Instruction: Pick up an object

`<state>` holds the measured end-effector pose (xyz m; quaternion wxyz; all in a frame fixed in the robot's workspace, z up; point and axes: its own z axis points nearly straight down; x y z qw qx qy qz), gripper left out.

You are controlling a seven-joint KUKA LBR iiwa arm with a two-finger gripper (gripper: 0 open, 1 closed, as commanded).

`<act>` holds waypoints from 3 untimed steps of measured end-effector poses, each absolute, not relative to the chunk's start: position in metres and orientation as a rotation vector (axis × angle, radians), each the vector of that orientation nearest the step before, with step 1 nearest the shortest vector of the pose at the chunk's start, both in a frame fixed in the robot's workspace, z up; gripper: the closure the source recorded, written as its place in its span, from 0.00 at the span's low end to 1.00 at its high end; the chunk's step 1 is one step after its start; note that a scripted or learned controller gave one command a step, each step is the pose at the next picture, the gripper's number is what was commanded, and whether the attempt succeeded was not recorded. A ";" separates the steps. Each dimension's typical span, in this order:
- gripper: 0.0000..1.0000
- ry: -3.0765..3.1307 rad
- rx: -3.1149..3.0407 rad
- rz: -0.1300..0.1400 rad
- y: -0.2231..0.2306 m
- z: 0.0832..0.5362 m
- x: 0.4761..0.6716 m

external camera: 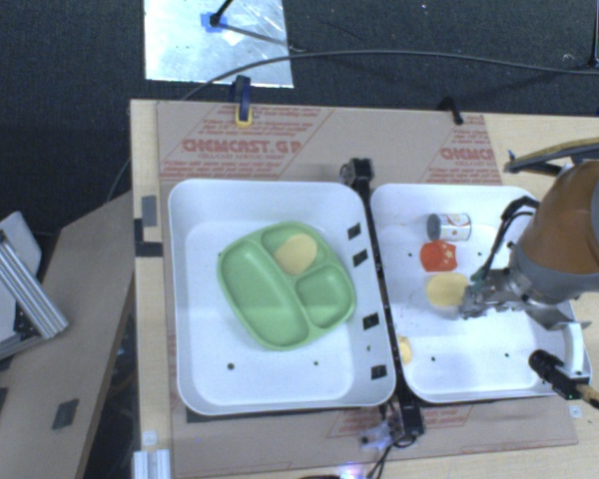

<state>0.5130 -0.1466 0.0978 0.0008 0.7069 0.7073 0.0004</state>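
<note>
Two smooth white bins sit side by side. The left bin (200, 267) holds one glossy green tray (270, 302) with three compartments, a pale yellow lump (298, 253) in the top one. The right bin (469, 367) holds four things: one small can (447, 227) lying on its side, one red piece (439, 256), one yellow disc (445, 289), one small yellow bit (405, 349) at its left wall. The gripper (471, 302) is low, just beside the disc (open or closed, I cannot tell).

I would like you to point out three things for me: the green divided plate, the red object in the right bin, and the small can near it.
green divided plate (270, 302): camera view, on its large compartment.
red object (438, 256): camera view, on its middle.
small can (449, 227): camera view, on its side wall.
</note>
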 end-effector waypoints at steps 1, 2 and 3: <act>1.00 2.221 2.222 0.000 -0.150 0.145 0.504; 1.00 2.225 2.215 0.001 -0.145 0.187 0.503; 1.00 2.225 2.214 0.002 -0.145 0.238 0.504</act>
